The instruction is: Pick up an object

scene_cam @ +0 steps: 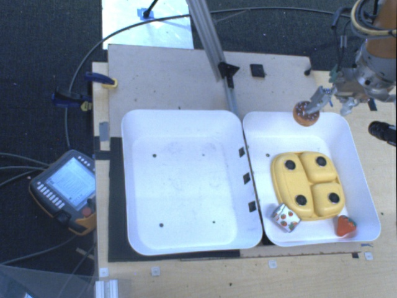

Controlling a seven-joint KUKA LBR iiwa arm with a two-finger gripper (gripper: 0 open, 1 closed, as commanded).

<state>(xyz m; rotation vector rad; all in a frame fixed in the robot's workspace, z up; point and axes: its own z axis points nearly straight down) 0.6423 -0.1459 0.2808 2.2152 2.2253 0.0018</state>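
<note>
One fixed camera looks down from above at a slant, far enough back to take in the tabletop (186, 79) and both white bins (133, 228).

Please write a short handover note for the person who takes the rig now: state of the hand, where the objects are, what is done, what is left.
Hand: above the far rim of the right bin, a small round brown object at its fingertips; a firm grip is unclear.
Right bin: yellow block, dice-like cube, red object.
Done: brown object apparently raised.
Left: confirm the hold.
</note>
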